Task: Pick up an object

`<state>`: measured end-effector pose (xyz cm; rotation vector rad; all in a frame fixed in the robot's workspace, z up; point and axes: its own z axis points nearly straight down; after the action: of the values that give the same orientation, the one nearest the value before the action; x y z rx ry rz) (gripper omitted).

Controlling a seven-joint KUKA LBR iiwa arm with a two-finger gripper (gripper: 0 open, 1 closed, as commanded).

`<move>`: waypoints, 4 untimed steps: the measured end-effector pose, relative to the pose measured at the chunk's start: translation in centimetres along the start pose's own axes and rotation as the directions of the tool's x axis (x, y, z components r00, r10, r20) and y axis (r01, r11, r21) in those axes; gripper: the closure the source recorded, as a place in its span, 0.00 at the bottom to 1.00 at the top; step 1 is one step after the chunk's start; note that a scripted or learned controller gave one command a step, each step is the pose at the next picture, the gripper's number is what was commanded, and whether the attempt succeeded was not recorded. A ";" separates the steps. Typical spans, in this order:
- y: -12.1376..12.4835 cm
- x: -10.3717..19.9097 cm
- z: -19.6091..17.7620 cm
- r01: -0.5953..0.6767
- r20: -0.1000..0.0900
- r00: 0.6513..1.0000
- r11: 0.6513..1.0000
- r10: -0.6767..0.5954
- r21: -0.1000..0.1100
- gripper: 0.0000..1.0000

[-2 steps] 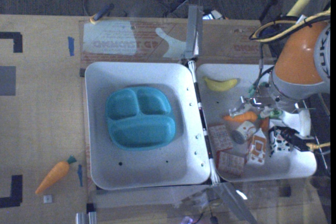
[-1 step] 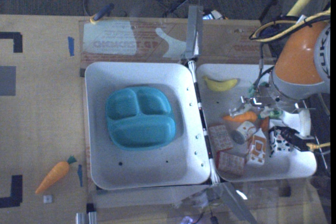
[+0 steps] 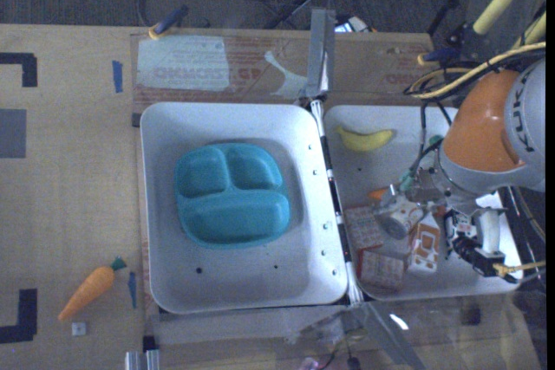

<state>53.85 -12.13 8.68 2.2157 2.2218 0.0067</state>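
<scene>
We see the gripper [image 3: 401,208] low in the right bin [image 3: 381,165], over the clutter; can't tell its state. Beneath it: small boxes [image 3: 381,266]. Banana [image 3: 365,137] lies just beyond it, near the far wall. Blue tray [image 3: 232,192] sits to its left in the left bin [image 3: 169,212].

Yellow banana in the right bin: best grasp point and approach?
Judging by its pose, grip the yellow banana at its thick middle, coming straight down, fingers closing across its short width. It lies flat and alone near the right white bin's far wall, ends curving upward in view.
</scene>
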 end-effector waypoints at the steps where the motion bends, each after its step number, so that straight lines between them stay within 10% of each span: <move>1: 0.1 -0.2 -1.1 -0.004 0.003 1.000 1.000 0.004 -0.005 1.00; 2: 6.1 8.1 -10.5 0.028 0.000 1.000 1.000 -0.028 0.005 1.00; 4: 6.3 8.2 -12.5 0.032 0.003 0.999 0.999 -0.032 0.000 1.00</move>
<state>60.02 -3.91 21.23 2.1790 2.2552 0.0033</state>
